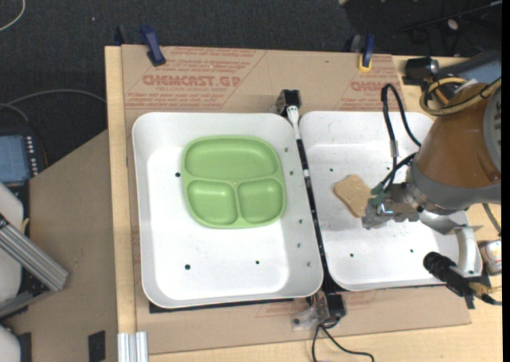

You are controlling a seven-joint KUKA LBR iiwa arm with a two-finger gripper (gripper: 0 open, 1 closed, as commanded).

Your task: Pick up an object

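Grey arm [458,153] is being lowered over the right bin [351,269], its gripper [379,210] being brought beside the tan object [351,191], so closing squarely on it is being called for next.

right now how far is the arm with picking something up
Done so far: the arm has reached into the right bin, and its gripper sits low beside the tan object, at that object's right edge. In hand: nothing clearly; the object lies on the bin floor, not visibly between the fingers. Left: grasp and lift. The green divided plate sits alone in the left bin.
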